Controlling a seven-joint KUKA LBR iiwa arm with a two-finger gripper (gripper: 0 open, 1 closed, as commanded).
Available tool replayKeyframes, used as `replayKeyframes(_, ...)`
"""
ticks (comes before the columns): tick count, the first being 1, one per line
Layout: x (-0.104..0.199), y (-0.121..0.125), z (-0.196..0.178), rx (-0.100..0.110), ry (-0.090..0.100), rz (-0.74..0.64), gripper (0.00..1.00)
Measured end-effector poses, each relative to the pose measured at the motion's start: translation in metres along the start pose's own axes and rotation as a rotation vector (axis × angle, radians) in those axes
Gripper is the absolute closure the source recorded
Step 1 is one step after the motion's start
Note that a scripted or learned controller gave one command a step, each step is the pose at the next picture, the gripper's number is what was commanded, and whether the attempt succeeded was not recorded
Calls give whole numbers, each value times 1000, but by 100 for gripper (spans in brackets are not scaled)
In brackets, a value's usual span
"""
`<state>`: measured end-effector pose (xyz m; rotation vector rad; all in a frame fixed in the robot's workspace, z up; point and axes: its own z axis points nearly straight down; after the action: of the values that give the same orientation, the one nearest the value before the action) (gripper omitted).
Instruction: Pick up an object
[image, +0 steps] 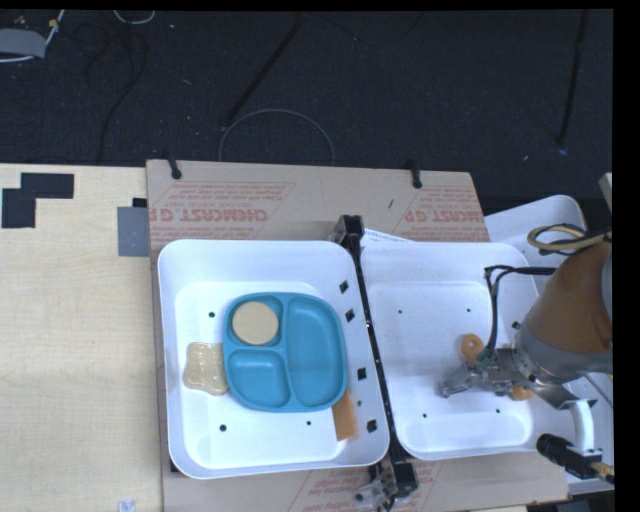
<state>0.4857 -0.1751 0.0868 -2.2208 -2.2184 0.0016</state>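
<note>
While low over right bin (440, 440), claw (452, 385), grip state impossible to tell; small orange object (470, 347) just beside, on bin floor. Blue tray (305, 350), left bin (200, 440).

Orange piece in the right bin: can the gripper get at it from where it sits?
Probably yes. The orange piece lies on the right bin's open floor, just up-left of the gripper, with nothing over or against it. The arm is already low in that bin.
</note>
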Motion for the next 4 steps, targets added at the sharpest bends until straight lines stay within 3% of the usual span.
replayKeyframes(1,-1,1,-12,-3,0,5,100)
replayKeyframes(3,11,8,-118,-5,-2,-3,100)
replayKeyframes(4,10,8,-134,-3,-1,-3,100)
